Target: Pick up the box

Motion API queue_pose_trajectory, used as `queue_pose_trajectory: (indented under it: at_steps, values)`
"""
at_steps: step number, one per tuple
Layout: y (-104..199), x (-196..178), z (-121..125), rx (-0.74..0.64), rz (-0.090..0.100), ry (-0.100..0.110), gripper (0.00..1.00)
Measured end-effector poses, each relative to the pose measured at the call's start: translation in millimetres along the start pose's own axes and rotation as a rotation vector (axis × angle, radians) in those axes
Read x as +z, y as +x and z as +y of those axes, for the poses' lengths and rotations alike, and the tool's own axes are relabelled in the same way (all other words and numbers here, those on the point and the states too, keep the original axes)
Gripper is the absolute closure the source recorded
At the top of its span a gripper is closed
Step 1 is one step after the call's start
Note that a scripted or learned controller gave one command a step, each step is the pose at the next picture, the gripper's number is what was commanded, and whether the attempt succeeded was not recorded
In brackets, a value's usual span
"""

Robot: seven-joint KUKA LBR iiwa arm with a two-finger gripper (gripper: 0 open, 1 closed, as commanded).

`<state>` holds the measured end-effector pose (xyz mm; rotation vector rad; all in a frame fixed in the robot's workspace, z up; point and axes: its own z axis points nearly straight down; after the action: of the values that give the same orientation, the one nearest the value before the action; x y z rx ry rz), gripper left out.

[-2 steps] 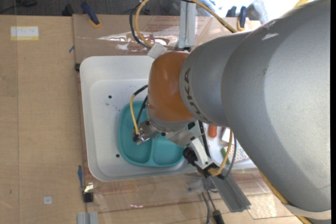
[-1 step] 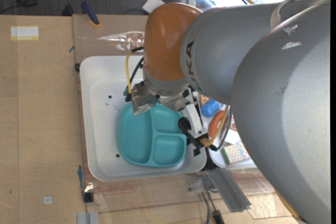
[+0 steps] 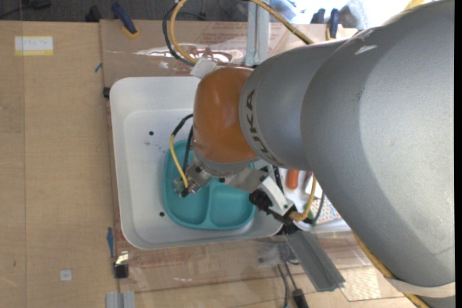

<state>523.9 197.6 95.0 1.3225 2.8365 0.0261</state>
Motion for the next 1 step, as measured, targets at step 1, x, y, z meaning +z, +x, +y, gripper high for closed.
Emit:
queue_pose_trajectory:
  at_steps: [1]
  values:
    - [-109.8, -119.9, 37.0, -0.043, 0.001, 0.015, 1.00]
